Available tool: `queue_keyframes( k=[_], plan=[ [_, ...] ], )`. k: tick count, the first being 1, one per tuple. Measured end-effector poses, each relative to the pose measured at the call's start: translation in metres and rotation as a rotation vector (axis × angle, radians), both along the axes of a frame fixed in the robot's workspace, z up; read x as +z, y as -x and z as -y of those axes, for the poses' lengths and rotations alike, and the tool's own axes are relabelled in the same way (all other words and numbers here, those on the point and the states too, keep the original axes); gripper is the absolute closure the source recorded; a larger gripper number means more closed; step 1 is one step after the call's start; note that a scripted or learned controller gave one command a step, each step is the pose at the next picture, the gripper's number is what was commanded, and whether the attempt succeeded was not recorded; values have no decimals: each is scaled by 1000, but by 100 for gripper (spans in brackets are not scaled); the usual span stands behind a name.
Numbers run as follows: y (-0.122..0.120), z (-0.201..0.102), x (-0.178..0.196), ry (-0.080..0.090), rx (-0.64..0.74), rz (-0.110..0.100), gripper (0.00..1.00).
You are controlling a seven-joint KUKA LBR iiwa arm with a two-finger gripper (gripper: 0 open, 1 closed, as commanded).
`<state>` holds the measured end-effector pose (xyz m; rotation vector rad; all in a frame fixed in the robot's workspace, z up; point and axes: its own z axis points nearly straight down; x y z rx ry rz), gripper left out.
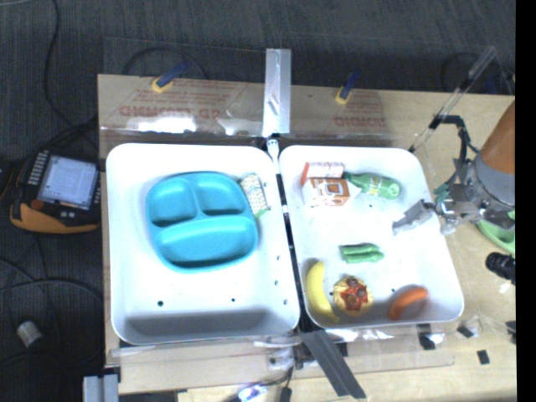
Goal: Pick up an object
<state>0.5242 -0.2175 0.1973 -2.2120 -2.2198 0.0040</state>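
Objects lie scattered in the right-hand bin (pixel 435 249): an orange-and-white carton (pixel 325 184) and a green bottle-like item (pixel 374 185) at the far side, a small green piece (pixel 361 252) in the middle, and a banana (pixel 316 289), a red-and-yellow toy (pixel 351 296) and an orange fruit (pixel 408 301) along the near wall. The gripper (pixel 416 217) hangs over the bin's right edge, holding nothing. A blue divided plate (pixel 201 219) sits in the left bin (pixel 134 308).

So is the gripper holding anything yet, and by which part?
Nothing is held, as far as the view shows. The gripper hangs over the right bin near its right wall, with no object in it; the green piece lies apart below it.
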Motion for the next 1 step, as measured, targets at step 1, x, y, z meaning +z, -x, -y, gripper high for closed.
queue_keyframes(
  k=[1],
  plan=[
    [19, 7, 56, 7, -281, 0, 0]
  ],
)
